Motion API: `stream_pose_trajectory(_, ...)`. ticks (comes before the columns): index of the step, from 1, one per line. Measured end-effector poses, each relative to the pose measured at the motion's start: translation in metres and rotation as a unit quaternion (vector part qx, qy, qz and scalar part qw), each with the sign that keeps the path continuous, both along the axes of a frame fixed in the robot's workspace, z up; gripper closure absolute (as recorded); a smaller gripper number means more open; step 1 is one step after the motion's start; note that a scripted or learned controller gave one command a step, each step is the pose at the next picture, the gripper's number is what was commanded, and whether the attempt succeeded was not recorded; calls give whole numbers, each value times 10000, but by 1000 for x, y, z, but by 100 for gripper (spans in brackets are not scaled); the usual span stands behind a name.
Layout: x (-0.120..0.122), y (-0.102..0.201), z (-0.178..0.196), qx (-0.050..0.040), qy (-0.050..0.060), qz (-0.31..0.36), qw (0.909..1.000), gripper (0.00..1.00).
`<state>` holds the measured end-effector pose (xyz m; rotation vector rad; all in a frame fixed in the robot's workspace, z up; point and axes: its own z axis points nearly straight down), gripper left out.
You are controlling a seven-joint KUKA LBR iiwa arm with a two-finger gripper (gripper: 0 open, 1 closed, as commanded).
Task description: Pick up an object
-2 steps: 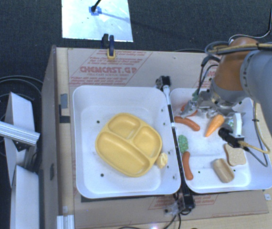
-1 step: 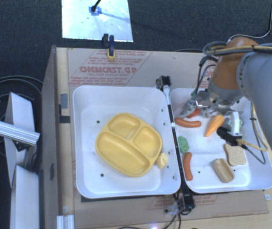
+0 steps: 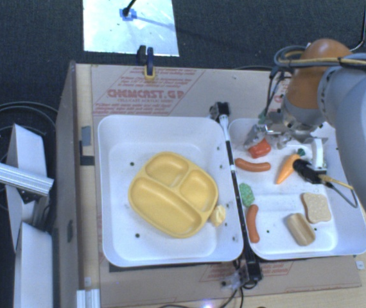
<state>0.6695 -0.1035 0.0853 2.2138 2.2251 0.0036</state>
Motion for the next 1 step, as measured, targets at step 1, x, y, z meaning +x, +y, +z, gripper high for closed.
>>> stream_pose_trajectory(1, 1, 0, 11, -3, -15, 12, 10000, 100)
